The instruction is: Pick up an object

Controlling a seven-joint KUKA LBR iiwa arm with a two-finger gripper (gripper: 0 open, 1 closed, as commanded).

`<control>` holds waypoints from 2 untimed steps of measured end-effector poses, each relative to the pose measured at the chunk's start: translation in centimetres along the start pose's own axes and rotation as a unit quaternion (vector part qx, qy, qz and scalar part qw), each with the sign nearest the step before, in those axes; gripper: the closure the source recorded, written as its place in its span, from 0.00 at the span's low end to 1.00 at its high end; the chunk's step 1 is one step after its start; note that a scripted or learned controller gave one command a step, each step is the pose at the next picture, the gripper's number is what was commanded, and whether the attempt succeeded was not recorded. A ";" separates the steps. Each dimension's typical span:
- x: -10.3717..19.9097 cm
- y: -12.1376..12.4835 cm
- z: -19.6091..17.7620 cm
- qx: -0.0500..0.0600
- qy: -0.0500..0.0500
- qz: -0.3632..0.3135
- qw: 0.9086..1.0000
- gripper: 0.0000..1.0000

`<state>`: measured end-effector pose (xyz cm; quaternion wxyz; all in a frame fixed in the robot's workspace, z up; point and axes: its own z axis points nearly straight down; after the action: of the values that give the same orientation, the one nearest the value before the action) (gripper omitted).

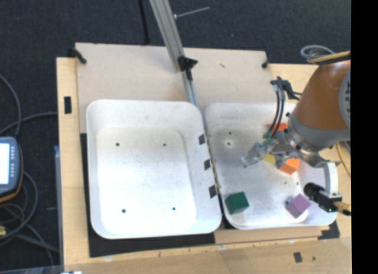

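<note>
Over on the left, the left bin [147,169] sits beside the right bin [236,122]. In the right one, a green block [237,202] lies near the front wall. The gripper [255,155] hangs low over the middle, and its grip I cannot tell. Just right, a yellow block [270,159], an orange block [289,166], then a purple block [297,206] nearer the front.

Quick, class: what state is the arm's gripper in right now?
Gripper: low over the right bin; its state cannot be told.
</note>
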<state>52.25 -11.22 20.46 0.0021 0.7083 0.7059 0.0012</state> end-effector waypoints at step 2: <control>-10.2 9.2 7.9 -0.010 -0.005 -0.003 1.000 0.00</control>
<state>61.44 -21.49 12.65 0.0125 0.7062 0.7079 0.0048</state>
